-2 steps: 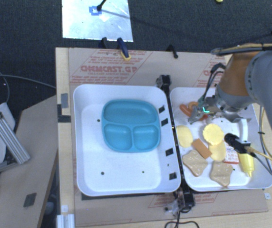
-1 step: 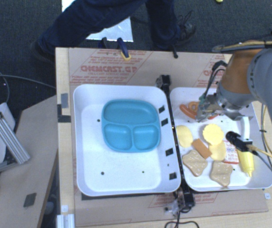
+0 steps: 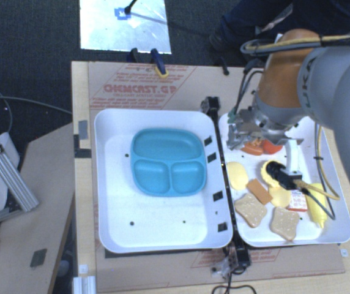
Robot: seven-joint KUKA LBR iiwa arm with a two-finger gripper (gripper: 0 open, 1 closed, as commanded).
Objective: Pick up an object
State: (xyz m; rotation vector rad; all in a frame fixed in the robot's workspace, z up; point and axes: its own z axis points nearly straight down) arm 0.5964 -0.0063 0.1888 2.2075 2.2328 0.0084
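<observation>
Currently my hand sits low in the upper left part of the right bin, directly over a red-orange food piece; whether it grips anything, I cannot tell. Below it lie a yellow round slice, an orange block, two toast pieces and a banana. At frame centre, the left bin holds a blue divided plate.
</observation>
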